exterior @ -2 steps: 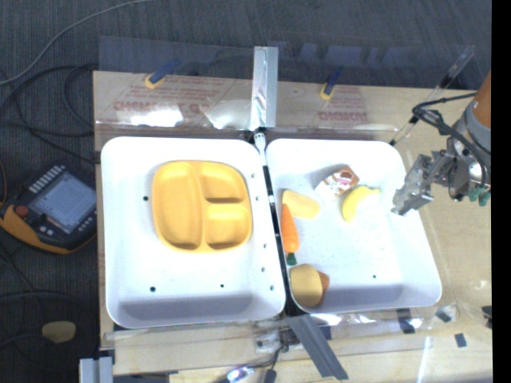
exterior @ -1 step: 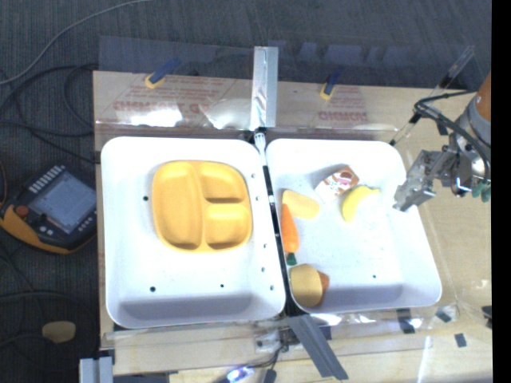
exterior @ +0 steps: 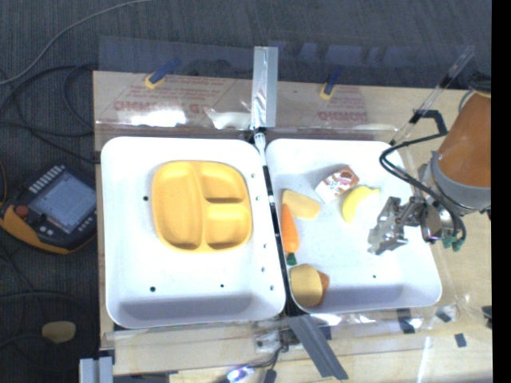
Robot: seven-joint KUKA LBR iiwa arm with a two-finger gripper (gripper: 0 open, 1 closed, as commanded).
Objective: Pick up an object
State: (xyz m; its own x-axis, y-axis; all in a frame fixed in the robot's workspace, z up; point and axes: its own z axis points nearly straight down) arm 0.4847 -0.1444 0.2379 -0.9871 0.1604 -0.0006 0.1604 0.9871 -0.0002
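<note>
My end effector [exterior: 389, 234] hangs over the right side of the right bin [exterior: 415, 290], touching nothing; whether it is open or closed I cannot tell. Left of it lie a yellow lemon [exterior: 358, 201], a small packet [exterior: 336, 183], a pale wedge [exterior: 301, 205], a carrot [exterior: 289, 228] and a brown piece [exterior: 307, 284]. A yellow tray [exterior: 201, 204] sits in the left bin [exterior: 128, 294].

Two white bins [exterior: 128, 294] sit on the tan desk [exterior: 471, 294]. The left one holds a yellow divided tray [exterior: 201, 204]. The right holds an orange carrot [exterior: 290, 228], a yellow lemon [exterior: 357, 202], a pale yellow wedge [exterior: 301, 204] and a red-and-white packet [exterior: 336, 183].
</note>
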